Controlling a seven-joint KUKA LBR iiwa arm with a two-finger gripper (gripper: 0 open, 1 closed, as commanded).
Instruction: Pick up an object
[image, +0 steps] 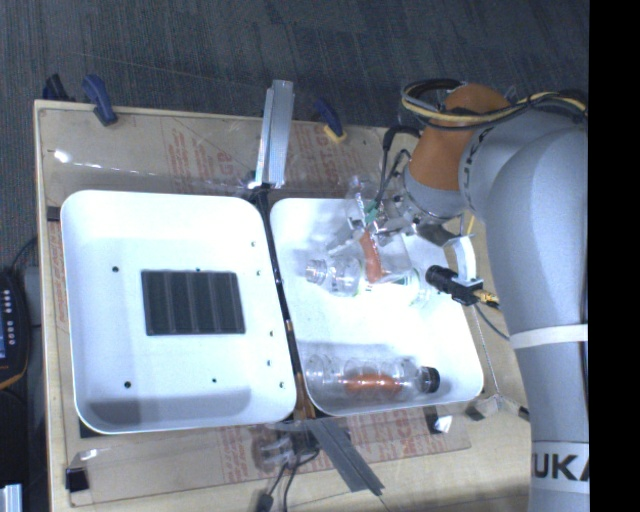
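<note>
Struggling to make out the end effector (375, 228) in the upper part of the right bin (452, 345): blending into glare and a heap of clear plastic pieces (340, 268), with an orange strip (371, 262) showing inside the heap just below it. Not managing to tell whether it is spread, pressed together or pinching anything, nor whether it is touching the heap or hanging just above it. Finding the grey arm (525, 220) coming in from the right of the frame, its lower stretch cut off at the bottom right corner.

Spotting a clear bottle (365, 379) lying on its side along the lower wall of the same bin, black cap (429, 379) pointing right, something orange inside, well apart from the end effector.

Noting a dark ribbed rectangle (193, 302) in the middle of the left bin (100, 250).

Looking over the counter (160, 150): a pale brown board under a clear sheet, carrying both bins side by side, with blue clamps (99, 99) gripping its upper edge and a metal bar (275, 130) standing above the gap between the bins. Seeing dark carpet (200, 40) beyond, across the top of the frame.
</note>
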